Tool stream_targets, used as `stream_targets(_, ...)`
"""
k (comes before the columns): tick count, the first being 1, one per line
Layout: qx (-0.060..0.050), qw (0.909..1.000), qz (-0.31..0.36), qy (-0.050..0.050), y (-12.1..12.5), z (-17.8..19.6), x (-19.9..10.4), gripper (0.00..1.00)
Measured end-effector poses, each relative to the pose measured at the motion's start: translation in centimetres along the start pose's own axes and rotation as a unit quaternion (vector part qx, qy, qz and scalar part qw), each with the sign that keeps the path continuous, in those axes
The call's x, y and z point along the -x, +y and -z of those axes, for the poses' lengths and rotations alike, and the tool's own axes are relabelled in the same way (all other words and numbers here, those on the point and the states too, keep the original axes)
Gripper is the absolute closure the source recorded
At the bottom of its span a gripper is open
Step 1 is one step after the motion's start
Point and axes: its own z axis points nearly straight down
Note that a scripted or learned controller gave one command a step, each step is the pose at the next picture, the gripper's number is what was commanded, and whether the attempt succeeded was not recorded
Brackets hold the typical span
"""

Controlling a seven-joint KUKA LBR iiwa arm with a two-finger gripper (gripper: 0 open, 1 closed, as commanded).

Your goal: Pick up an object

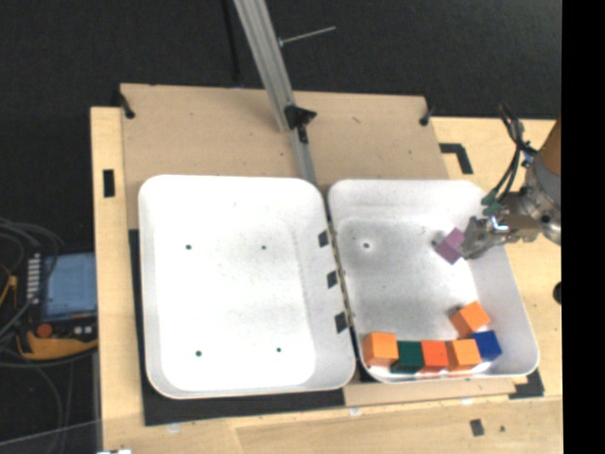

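Camera view: I see the gripper over the right bin, fingers clamped on a purple block, lifted off the floor. Other blocks sit along the bin's near edge.

Light wooden bench sits on dark black floor. A grey metal pole slants across the bench's far edge. Left of the bench: a blue box and tangled cables.

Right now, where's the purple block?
Small purple block sits at the pincer tip in the right white bin, up from the blocks along the near edge.
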Motion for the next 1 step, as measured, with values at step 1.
stream_targets(1, -0.004, 1.0, 0.0, 0.0, 1.71, -1.18, -3.7, 1.0)
